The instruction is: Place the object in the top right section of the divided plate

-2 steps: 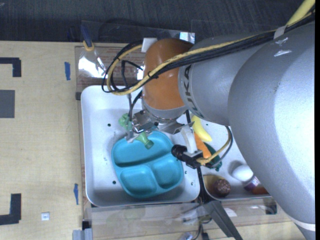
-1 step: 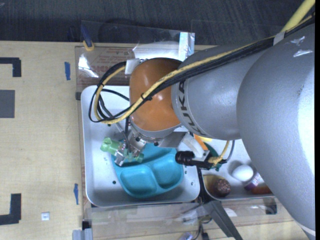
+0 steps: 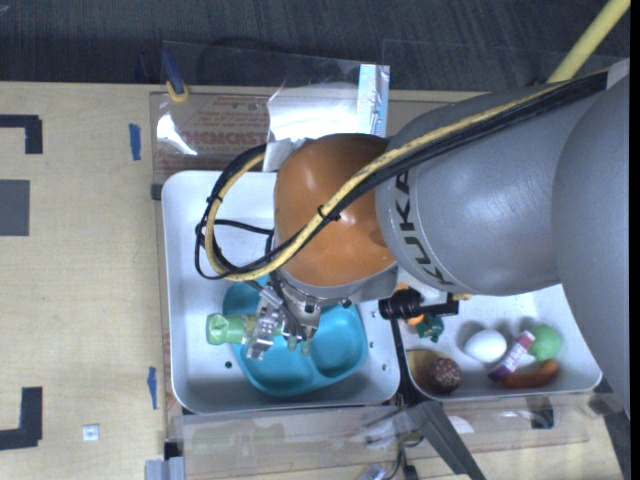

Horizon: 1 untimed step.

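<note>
Because the blue plastic divided plate (image 3: 330,353) lies in the left white bin (image 3: 185,268), the gripper (image 3: 275,330) is lowered over it, beside a small green object (image 3: 222,327), its grip state not being discernible.

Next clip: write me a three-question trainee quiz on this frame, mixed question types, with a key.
1. True or false: the blue divided plate lies in the right bin.
2. Multiple choice: which item lies in the same bin as the white egg? A) the green object B) the brown round item C) the blue divided plate.
3. Short answer: over which bin does the claw sit?

Key:
1. False; it lies in the left bin.
2. B.
3. The left bin, above the plate, next to the green object at the plate's left edge.
</note>
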Each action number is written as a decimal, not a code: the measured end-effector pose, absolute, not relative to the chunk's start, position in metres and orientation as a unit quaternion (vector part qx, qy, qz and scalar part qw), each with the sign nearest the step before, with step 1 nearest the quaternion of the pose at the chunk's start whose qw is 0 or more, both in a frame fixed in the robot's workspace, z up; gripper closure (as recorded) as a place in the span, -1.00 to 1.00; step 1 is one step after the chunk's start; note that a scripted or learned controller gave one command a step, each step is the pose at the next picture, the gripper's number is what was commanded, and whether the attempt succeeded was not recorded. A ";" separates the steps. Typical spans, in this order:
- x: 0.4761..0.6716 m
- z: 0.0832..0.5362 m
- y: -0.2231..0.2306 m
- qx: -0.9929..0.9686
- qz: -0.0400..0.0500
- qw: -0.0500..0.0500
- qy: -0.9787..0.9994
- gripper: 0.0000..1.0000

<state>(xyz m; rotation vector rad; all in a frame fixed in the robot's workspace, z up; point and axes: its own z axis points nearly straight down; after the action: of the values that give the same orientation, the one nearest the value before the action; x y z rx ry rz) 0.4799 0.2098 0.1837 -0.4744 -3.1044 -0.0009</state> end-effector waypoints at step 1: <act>0.481 0.242 0.194 -0.022 -0.002 -0.003 -1.000 1.00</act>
<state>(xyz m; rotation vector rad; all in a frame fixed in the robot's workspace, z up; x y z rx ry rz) 0.4806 0.1942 0.2423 -0.0681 -3.1471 -0.0059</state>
